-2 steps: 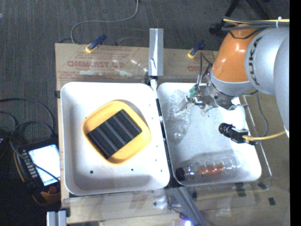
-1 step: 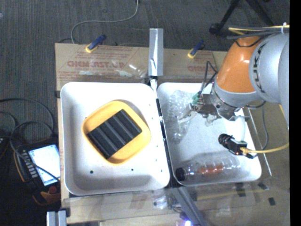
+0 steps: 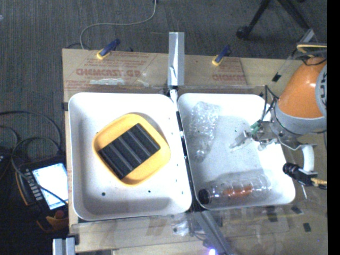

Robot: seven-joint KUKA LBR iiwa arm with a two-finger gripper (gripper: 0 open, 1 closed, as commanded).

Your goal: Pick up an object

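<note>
Claw [image 3: 241, 138] hangs over the right bin [image 3: 276, 195], toward its right side, its fingers spread and nothing between them, so the task is at the approach step. Nearest lies a clear bottle [image 3: 234, 189] along the bin's near wall; farther left sits a crumpled clear bottle [image 3: 202, 129]. I judge the next move calls for lowering over one of them and closing.

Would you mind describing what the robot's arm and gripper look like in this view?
The arm is a rounded grey body with a broad orange band above the wrist. Thin dark cables run beside it, and a black fitting sits lower down. The gripper is a slim, pale metallic piece with a small green part behind it.
</note>
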